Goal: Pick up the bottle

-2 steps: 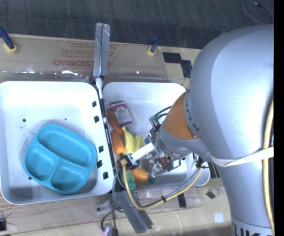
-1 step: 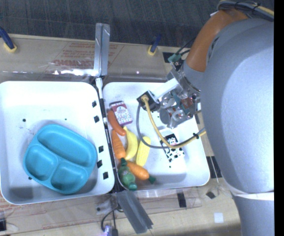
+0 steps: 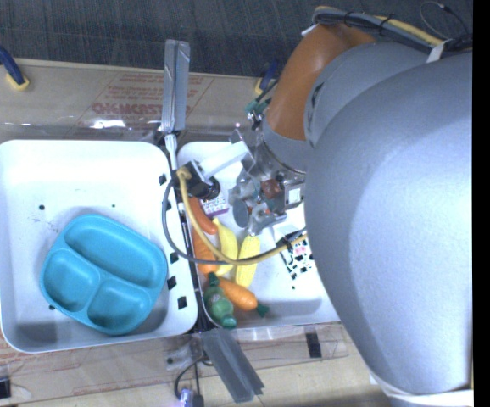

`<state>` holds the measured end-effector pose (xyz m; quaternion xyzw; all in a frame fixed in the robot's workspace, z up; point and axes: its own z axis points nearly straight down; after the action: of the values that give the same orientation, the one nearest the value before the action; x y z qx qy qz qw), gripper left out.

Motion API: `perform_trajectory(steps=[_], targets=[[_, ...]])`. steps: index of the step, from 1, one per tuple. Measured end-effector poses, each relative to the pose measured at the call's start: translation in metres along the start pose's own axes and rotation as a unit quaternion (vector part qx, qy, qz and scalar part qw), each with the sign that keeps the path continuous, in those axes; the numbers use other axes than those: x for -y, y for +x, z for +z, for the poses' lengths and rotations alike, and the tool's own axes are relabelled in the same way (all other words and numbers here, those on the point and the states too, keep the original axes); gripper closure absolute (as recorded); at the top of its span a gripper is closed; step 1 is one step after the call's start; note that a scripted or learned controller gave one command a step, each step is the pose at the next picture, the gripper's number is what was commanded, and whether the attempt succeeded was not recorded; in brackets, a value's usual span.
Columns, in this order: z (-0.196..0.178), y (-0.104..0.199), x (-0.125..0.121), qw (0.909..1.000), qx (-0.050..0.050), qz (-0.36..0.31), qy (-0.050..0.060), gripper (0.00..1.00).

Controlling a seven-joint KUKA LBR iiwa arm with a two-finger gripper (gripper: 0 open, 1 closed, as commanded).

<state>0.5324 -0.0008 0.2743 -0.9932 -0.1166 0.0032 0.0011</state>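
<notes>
Green bottle: lies at the near end of the right bin, touching a carrot and bananas. Gripper: hangs over the bin's middle, short of the bottle; finger state cannot be told. Step: approach. Next, by my reading: shift nearer, descend. Arm: bent low across the bin.

Dark grey ribbed floor lies beyond the bench. Bench top — brown cardboard with red print — is held by a blue clamp at its far-left corner. Lighting even, diffuse.
</notes>
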Motion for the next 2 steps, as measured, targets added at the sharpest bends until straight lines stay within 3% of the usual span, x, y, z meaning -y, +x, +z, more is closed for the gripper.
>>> perform_trajectory(steps=[1,2], targets=[[0.065,-0.015,0.090,0.9999,-0.001,0.013,-0.001,1.00],[0.089,-0.018,0.158,0.9999,-0.001,-0.017,-0.001,1.00]])
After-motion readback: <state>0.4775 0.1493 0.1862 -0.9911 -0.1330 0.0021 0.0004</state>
